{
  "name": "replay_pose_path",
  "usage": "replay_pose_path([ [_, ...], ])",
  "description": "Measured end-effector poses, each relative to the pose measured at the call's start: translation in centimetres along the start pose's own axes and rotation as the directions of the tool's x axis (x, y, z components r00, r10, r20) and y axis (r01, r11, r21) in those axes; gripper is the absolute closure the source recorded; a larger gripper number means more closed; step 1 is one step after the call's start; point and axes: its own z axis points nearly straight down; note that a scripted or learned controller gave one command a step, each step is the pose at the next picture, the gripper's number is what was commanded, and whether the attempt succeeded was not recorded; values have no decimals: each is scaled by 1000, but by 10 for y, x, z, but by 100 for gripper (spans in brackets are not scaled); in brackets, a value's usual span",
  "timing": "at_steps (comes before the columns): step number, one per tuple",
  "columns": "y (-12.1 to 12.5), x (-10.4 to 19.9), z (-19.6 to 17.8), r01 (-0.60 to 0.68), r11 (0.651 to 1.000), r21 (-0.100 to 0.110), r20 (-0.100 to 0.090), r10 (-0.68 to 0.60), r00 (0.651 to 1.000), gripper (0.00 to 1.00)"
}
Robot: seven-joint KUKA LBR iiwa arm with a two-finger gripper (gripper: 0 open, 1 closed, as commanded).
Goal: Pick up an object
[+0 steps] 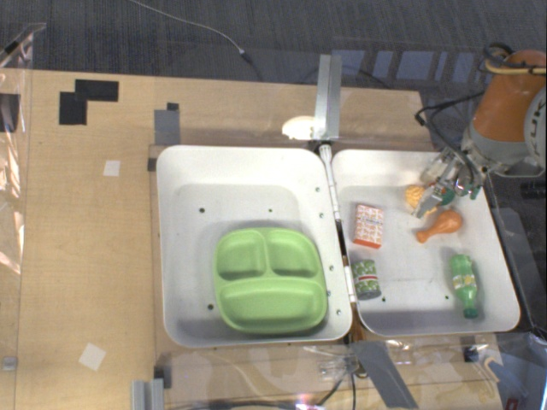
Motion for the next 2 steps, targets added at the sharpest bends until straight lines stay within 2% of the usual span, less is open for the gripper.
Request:
replay_pose_path([
  [1,4,-4,-17,8,1000,-4,18,-8,1000,100],
  [2,54,64,-104,-240,971,-6,3,240,971,100],
])
